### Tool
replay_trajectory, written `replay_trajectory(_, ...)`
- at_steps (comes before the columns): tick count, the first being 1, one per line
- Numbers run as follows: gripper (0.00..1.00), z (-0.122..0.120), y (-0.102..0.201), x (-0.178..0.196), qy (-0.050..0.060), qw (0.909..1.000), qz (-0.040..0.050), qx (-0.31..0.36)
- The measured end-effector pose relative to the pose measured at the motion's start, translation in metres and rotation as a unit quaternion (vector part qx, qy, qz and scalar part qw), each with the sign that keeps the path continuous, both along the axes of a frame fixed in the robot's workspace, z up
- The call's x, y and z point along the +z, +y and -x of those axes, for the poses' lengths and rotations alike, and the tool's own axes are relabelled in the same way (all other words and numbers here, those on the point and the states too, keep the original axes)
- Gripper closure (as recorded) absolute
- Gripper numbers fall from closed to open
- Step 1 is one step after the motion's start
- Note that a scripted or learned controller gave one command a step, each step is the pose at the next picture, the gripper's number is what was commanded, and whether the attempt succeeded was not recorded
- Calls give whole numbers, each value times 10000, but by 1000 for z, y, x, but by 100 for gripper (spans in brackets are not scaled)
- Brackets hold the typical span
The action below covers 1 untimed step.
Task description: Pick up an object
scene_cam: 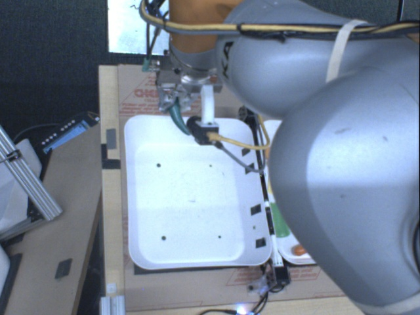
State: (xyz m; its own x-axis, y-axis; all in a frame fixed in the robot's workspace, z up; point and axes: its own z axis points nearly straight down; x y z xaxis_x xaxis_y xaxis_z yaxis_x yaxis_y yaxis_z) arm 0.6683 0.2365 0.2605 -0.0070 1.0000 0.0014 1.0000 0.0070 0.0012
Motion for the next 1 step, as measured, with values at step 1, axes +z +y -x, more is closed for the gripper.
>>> replay_trajectory(1, 100, -1, -2, 27, -16, 10000, -1, -5)
